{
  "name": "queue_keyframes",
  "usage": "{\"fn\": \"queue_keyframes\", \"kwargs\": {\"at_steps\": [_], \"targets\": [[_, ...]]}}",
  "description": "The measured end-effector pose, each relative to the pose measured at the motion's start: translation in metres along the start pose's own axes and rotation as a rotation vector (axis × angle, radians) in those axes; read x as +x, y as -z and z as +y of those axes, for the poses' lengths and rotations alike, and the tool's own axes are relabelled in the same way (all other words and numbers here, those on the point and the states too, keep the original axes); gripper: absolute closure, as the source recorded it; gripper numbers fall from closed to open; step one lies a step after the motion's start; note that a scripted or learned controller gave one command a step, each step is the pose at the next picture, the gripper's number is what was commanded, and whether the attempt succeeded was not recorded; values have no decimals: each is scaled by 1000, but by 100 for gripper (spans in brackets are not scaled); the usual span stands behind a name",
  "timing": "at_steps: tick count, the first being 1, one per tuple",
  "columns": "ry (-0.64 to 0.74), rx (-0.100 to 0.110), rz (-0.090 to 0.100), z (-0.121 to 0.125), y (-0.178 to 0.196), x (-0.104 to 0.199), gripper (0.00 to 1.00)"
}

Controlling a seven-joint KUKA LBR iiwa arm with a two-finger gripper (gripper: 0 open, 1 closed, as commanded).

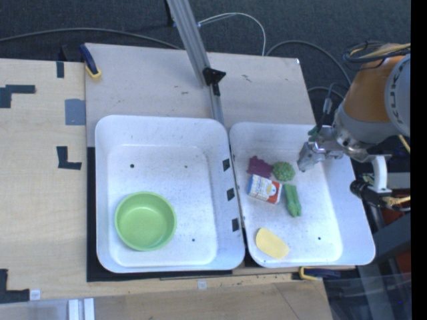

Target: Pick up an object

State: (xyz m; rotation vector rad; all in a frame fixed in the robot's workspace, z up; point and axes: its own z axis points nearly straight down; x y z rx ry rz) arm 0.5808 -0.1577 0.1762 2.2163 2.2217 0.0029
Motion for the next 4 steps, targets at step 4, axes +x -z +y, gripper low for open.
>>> {"fn": "queue_keyframes", "kwargs": {"at_steps": [4], "targets": [[5, 7, 2, 29, 50, 167, 100]]}}
